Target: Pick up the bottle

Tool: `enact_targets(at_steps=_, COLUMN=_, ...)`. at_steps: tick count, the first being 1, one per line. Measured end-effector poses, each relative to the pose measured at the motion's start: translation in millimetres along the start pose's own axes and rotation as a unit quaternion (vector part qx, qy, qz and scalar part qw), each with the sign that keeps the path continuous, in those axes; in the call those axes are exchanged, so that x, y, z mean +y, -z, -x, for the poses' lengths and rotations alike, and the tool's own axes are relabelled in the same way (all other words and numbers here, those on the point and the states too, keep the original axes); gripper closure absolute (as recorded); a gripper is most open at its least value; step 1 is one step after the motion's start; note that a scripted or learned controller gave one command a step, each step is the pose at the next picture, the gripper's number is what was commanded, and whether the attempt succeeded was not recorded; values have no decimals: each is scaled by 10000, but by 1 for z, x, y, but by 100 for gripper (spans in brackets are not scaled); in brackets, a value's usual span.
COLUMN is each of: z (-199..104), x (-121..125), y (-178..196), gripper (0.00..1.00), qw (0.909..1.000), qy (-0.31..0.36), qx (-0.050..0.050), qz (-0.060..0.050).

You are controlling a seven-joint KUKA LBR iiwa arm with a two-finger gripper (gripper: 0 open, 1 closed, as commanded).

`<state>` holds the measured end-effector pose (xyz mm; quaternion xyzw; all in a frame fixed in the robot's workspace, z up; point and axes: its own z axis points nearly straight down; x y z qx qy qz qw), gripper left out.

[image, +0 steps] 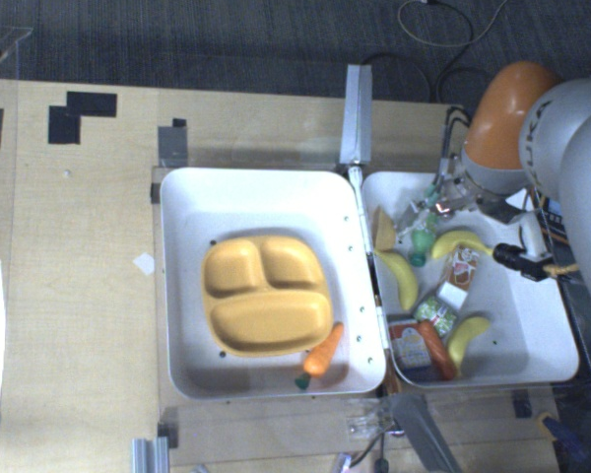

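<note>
Tray (266, 299) + carrot (322, 351) in L bin (177, 264) — bananas (402, 276), bottle (421, 236) in R bin (542, 353).

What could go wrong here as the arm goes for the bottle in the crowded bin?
1. The bottle lies wedged among bananas, so the hand may close on fruit instead.
2. The hand sits over the bin's far end, near a small green thing, apart from the bottle; closing there would likely miss.
3. Lying slantwise against its neighbours, the bottle could slip out during a lift.
</note>
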<state>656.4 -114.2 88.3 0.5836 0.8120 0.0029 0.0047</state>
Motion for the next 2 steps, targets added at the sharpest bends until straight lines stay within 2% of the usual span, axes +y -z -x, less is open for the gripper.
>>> enact_targets(at_steps=1, z=-1, x=3, y=13, gripper=100, qw=10000, qy=17, qx=-9, qz=36)
enact_targets(at_steps=2, z=-32, x=27, y=99, gripper=100, qw=9955, qy=-943, qx=5, qz=-12)
